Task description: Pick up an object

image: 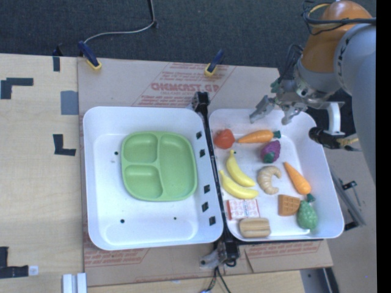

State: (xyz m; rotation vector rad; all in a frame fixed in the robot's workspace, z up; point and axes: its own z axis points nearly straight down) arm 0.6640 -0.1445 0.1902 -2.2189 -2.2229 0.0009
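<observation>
My gripper (273, 112) hangs open over the far edge of the right bin (324, 182), with nothing between its fingers. Just below it lies a toy carrot (255, 137), with a red tomato (224, 139) to its left and a purple eggplant (270, 151) beneath it. Further down the bin lie two bananas (237, 177), a croissant (269, 179), a second carrot (296, 178), a waffle piece (288, 204), a green bunch of grapes (307, 216), a hot dog bun (255, 227) and a red-and-white packet (243, 209).
The left bin (98, 182) holds a green divided plate (159, 166). Black clips line the divider between the bins (205, 145). Yellow-and-blue clamps (90, 55) sit at the cardboard's far edge. The arm's orange band (333, 35) rises at upper right.
</observation>
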